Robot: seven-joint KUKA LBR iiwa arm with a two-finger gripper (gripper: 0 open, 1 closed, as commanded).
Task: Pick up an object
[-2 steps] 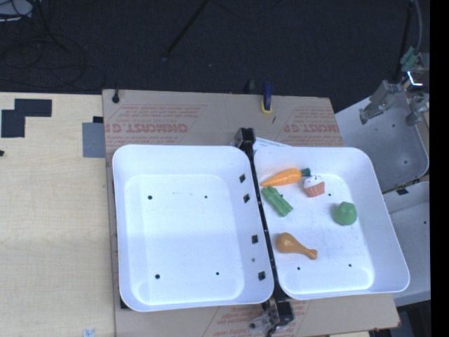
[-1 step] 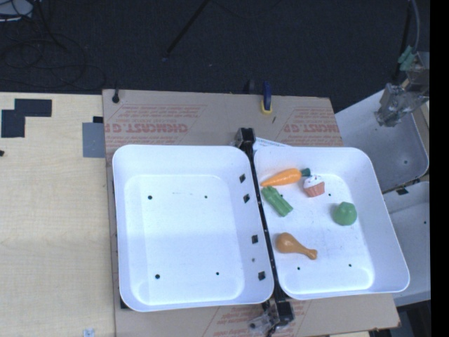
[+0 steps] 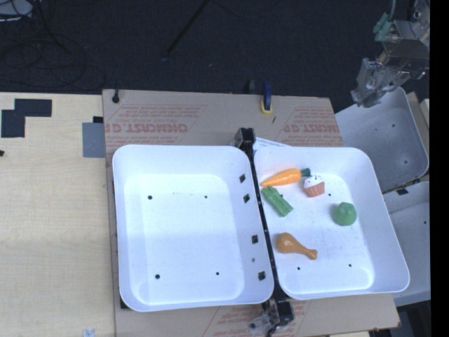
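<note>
The right bin [image 3: 365,269] holds several toy foods. An orange carrot [image 3: 283,177] lies near its back left corner, and a small cupcake [image 3: 313,185] stands just right of the carrot. A dark green stick-shaped vegetable [image 3: 277,201] rests below the carrot. Toward the bin's right side sits a round green piece [image 3: 344,213], and a tan drumstick [image 3: 295,245] lies near the middle front. My gripper [image 3: 370,90] hangs at the view's upper right, beyond the right bin's back right corner, well apart from all the objects.
The left bin [image 3: 182,237] sits beside the right one, joined along a black clipped seam [image 3: 254,216]. Both rest on a cardboard sheet [image 3: 182,121]. A grey metal plate [image 3: 386,139] lies under the gripper, off the right bin's far corner.
</note>
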